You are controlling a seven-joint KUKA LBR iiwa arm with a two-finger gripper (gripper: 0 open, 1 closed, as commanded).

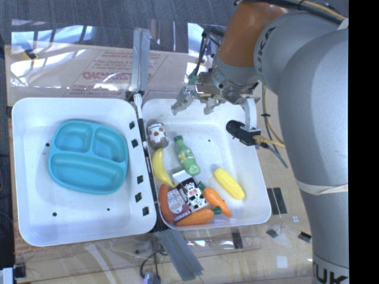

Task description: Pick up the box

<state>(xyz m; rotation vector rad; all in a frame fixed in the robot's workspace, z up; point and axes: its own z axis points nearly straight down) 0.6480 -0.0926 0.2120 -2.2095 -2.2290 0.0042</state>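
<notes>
Bench carries 2 shallow white bins side by side. Left bin holds a blue divided plate, lying flat toward the bin's upper middle. Right bin holds a cluster of toy food. The box, small, white with black cow-like patches, lies in the lower middle of the right bin, tilted, touching a red-and-white packet on its left and an orange carrot on its right. A second carrot lies along the bin's lower edge just below the box. A banana lies near the bin's left wall, above the packet. A green bottle sits just right of the banana, and a small brown-and-white can sits above the banana near the upper left corner. A corn cob lies apart to the right of the box, angled. The grey arm with its orange band reaches in from the right. The claw hangs over the upper rim of the right bin, well apart from the box, fingers spread and nothing between them. The exact height of the claw above the bin floor is hard to judge from this slant. A black fitting with cabling sits at the bin's right side below the wrist.
</notes>
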